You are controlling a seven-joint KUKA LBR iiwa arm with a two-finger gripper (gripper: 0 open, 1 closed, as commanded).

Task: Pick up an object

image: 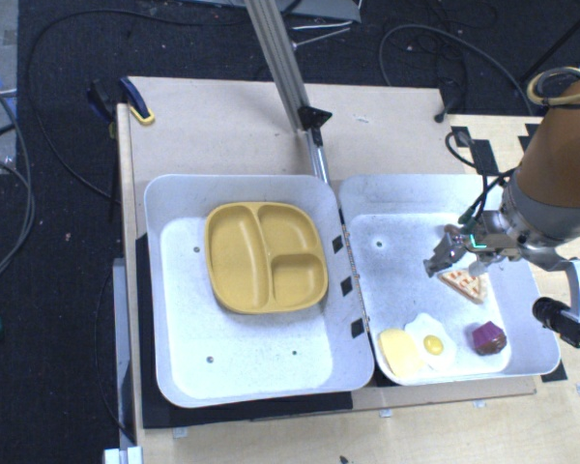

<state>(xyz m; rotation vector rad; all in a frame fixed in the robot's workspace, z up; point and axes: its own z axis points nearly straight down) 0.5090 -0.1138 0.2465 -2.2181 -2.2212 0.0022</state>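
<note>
My gripper (459,259) hangs low over the right bin (396,206), reaching in from the right. A toy pizza slice (464,285) lies directly under and just in front of it; whether they touch I cannot tell. Toward the bin's front edge sit a fried egg (433,344), a pale yellow piece (397,352) against the egg's left side, and a purple object (489,337) to the right.
The left bin (174,356) holds a yellow divided plate (267,257). A slanted metal pole (282,51) comes down to the gap between the bins at the back. The right bin's back-left area is bare white floor.
</note>
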